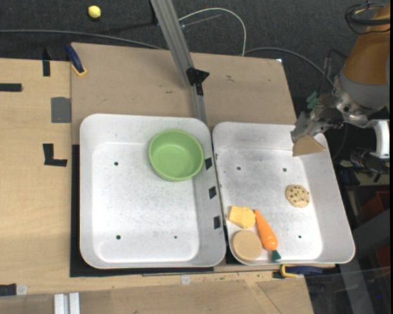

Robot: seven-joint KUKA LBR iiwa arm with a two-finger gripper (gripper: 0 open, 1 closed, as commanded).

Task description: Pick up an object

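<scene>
The arm reaches in from the right, its end effector [308,133] over the right bin's [327,241] far corner, gripping a tan wedge [308,146].

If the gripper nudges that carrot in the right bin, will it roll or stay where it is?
The carrot looks tapered and rounded, so it would probably roll, curving rather than going straight. It lies against the yellow block and the tan disc, which may stop it on that side. It looks like a light toy, so even a gentle push could shift it.
</scene>
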